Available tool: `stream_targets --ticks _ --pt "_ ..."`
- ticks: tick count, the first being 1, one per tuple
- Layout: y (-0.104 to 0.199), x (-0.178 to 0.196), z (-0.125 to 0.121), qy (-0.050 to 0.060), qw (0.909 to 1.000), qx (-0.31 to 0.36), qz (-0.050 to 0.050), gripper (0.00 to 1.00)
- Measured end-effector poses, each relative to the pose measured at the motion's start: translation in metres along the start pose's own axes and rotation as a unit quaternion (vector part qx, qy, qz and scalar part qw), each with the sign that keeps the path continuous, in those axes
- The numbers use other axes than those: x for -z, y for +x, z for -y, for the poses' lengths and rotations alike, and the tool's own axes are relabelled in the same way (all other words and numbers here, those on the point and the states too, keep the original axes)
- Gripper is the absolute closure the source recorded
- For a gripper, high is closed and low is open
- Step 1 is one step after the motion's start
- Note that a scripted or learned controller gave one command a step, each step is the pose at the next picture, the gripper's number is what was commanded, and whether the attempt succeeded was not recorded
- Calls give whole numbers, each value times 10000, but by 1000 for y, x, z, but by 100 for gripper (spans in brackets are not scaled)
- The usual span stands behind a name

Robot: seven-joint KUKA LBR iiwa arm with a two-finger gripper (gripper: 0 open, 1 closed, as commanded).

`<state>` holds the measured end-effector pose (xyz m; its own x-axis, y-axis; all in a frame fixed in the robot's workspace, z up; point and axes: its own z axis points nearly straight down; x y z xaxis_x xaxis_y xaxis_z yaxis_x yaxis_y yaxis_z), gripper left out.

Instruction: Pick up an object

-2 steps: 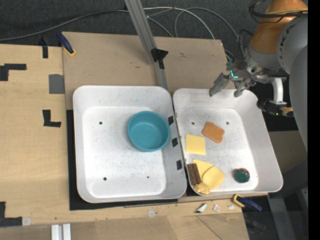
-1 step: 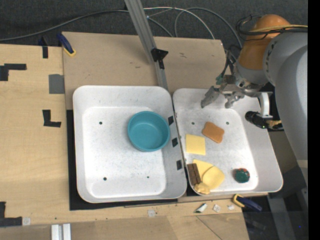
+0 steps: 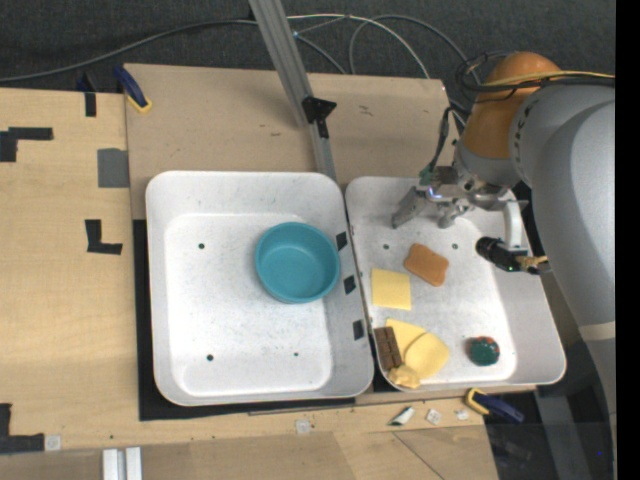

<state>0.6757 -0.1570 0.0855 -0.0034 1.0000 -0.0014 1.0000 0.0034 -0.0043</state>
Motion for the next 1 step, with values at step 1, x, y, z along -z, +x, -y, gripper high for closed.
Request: stream_targets --ticks 1 --pt "0 13 -1 -13 10000 7 8 100"
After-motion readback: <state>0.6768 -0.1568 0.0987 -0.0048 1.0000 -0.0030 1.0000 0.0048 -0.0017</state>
